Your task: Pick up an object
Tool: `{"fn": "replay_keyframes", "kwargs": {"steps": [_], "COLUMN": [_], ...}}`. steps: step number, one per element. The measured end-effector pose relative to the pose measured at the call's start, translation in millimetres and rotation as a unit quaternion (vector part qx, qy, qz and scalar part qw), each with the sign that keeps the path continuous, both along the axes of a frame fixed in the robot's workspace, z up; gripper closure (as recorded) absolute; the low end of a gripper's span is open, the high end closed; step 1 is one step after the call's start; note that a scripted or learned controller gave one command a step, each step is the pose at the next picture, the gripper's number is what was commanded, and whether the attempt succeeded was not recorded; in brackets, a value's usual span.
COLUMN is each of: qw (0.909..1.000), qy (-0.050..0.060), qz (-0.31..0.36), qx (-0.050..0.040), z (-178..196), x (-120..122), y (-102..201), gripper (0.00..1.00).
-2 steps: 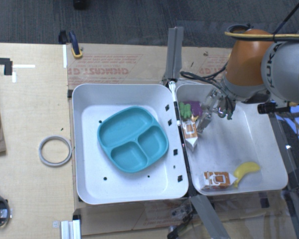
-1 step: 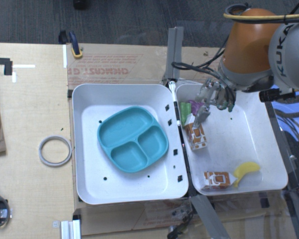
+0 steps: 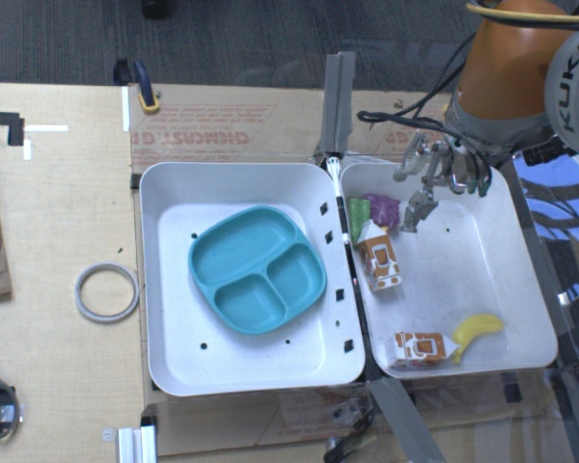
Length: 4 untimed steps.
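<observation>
camera view | gripper (image 3: 423,197) over right white bin (image 3: 521,287), far-left part, fingers apart, gripping nothing | purple-green soft item (image 3: 378,209) at bin's far-left corner | orange-white carton (image 3: 379,261) by left wall | second carton (image 3: 420,349), yellow banana (image 3: 476,332) near front edge | teal divided plate (image 3: 258,269) in left bin (image 3: 164,287)

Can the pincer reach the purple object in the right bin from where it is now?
Probably yes. The pincer hangs just right of the purple object, with nothing between them. The green item and the bin wall crowd its far side, which may hamper a grasp.
</observation>
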<state>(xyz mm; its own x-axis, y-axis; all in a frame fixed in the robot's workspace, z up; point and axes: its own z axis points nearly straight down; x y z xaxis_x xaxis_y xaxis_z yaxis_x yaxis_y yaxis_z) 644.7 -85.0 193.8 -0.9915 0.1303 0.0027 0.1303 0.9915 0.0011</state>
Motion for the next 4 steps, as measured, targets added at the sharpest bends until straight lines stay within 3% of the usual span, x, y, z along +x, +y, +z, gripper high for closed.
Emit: {"fn": "replay_keyframes", "kwargs": {"steps": [1, 2, 3, 4], "qw": [1.0000, 0.9839, 0.9667, 0.9612], "qy": [0.000, 0.002, -0.006, 0.000], "qz": [0.005, -0.178, -0.256, -0.276], "qx": [-0.0001, -0.0013, 0.0005, -0.0015], "z": [97, 19, -77, -52], "x": [-1, -53, -26, 1], "y": [26, 21, -7, -39], "gripper": [0.00, 0.00, 0.00, 0.00]}}
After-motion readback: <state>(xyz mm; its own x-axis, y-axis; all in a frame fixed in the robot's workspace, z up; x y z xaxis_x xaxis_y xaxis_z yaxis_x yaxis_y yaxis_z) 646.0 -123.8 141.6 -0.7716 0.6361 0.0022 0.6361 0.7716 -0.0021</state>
